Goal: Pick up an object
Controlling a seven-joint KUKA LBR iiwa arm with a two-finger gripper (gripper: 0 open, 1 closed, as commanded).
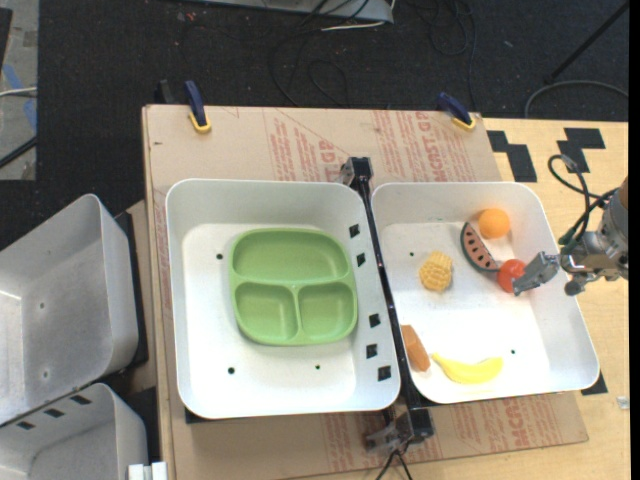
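The right bin (560, 353) holds an orange ball (493, 222), a watermelon slice (478, 248), a red tomato (510, 273), a corn cob (436, 271), a carrot (415, 348) and a banana (468, 369). My gripper (558, 276) hangs over the bin's right rim, open, with nothing between its fingers. Its left finger (537, 271) sits just to the right of the tomato, close to it or touching it.
A green divided plate (295, 286) lies in the left bin (190, 298). A black divider (378, 298) runs between the two bins. More white tubs (60, 298) stand off the bench at the left. Clamps (198, 108) hold the board's far edge.
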